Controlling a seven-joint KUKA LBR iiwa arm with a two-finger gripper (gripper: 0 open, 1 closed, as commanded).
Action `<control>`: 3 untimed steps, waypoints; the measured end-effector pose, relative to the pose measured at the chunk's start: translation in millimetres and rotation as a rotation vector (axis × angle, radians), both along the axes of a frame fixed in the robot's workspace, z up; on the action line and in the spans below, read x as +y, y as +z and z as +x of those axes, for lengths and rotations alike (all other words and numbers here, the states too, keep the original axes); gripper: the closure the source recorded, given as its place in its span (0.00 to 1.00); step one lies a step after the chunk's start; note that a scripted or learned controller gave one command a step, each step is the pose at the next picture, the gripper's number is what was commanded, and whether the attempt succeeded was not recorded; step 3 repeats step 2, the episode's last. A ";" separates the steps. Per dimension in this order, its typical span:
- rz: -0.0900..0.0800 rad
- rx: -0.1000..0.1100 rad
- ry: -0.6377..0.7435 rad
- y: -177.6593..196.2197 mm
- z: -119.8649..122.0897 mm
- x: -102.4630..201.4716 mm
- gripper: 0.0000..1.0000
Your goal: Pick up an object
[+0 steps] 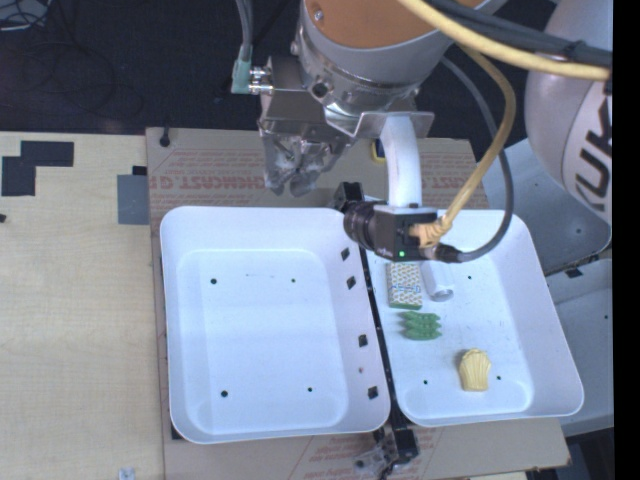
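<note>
The gripper (296, 173) hangs above the far rim of the left bin (190, 268), over the cardboard sheet (210, 173) that covers the table behind it. Something dark and crumpled sits at its tip, but the view is too blurred to tell whether it is clamped on anything or released. The objects lie in the right bin (520, 298): a small patterned packet (404, 284) near the divider between the bins, a green toy (421, 326) just in front of the packet, a small grey cylinder (437, 288) just beside the packet, and a yellow object (475, 369) farther toward the bin's near right corner. A black camera unit (385, 228) on the arm hovers over the packet's far end.
</note>
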State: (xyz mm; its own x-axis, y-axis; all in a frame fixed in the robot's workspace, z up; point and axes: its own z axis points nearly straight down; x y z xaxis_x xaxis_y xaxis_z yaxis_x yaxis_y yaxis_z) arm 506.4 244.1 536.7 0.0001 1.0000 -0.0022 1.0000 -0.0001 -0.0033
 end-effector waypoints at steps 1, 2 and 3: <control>-0.001 0.005 0.002 -21.0 -31.9 -1.1 1.00; -0.008 0.016 -0.004 -211.0 -32.5 -43.6 1.00; -0.008 0.016 -0.004 -211.0 -32.5 -43.6 1.00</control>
